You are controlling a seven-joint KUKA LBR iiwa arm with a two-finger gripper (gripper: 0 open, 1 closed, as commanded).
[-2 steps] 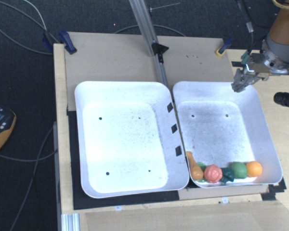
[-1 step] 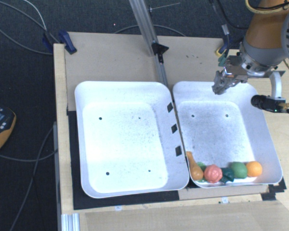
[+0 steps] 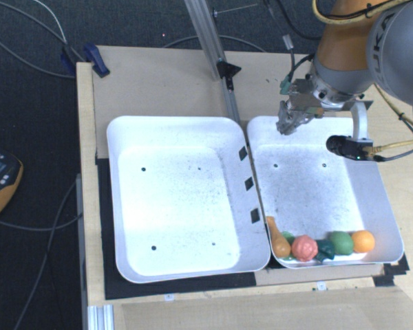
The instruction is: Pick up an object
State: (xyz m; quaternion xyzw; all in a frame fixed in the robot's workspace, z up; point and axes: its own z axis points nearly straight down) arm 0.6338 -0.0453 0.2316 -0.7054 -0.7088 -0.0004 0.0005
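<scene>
Several toy fruits lie along the near wall of the right bin (image 3: 372,184): an orange carrot-like piece (image 3: 277,238), a pink round fruit (image 3: 303,247), a dark teal piece (image 3: 325,250), a green fruit (image 3: 341,242) and an orange ball (image 3: 363,240). My gripper (image 3: 287,124) hangs over the far left corner of that bin, well away from the fruits, and I see nothing between its fingers. The fingers point down and look close together.
The left bin (image 3: 124,184) stands beside the right one, with black clips (image 3: 248,182) on the shared edge. A metal pole (image 3: 206,33) slants up from the bench behind the bins. A black camera unit (image 3: 347,147) juts from the wrist over the right bin.
</scene>
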